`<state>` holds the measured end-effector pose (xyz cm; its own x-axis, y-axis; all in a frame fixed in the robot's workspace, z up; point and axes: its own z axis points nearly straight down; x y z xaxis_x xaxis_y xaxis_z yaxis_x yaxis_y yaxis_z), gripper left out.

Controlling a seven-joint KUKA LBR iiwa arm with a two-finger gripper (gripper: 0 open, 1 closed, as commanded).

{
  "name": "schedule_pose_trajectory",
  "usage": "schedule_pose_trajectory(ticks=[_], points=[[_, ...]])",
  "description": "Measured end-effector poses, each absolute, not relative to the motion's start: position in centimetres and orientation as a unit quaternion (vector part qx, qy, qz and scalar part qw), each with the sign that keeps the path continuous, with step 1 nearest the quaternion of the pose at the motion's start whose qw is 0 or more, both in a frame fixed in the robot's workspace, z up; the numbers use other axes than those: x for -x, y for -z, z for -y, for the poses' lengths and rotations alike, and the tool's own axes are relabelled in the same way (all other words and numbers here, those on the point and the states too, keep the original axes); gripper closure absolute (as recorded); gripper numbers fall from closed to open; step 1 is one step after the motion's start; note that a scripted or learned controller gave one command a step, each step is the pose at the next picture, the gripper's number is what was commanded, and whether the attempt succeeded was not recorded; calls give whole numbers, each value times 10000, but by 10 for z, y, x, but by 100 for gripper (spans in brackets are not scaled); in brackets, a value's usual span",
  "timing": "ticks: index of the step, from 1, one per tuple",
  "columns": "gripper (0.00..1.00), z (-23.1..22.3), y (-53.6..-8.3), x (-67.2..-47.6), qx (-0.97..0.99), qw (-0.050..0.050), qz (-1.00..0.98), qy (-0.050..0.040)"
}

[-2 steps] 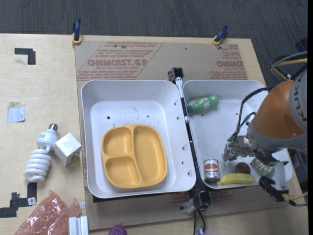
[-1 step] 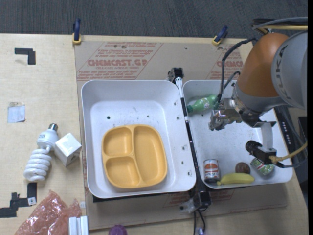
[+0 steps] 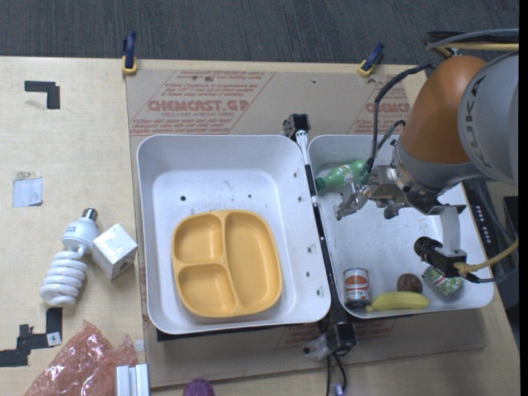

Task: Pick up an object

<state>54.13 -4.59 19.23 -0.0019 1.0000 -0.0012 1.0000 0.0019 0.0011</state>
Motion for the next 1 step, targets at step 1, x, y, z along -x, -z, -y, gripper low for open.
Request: schedule_pose_trajectory(ticks=[1], points=[[0,110,-95,-579,-7070,4,-7072,5]])
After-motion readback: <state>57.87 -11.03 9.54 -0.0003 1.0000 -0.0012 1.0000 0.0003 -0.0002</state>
